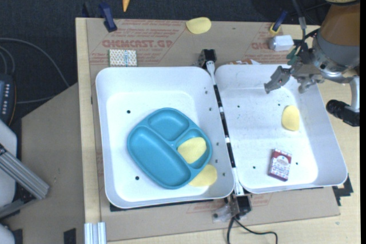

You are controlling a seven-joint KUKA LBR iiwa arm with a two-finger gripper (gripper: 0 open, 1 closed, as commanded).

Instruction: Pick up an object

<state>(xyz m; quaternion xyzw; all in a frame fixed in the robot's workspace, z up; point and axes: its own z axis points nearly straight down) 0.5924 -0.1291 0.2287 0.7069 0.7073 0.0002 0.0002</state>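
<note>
My gripper hangs over the back of the right bin, its two fingers spread open with nothing between them. A yellow lemon-shaped piece lies on the bin floor just in front of the gripper. Nearer the front sits a small red box. In the left bin rests a blue divided plate with a yellow piece on it. Another yellow piece is tucked against the plate's front right edge.
On the board behind the bins lie a yellow piece, a patterned packet, a blue clip and a small white block. A toy carrot lies on the dark floor beyond.
</note>
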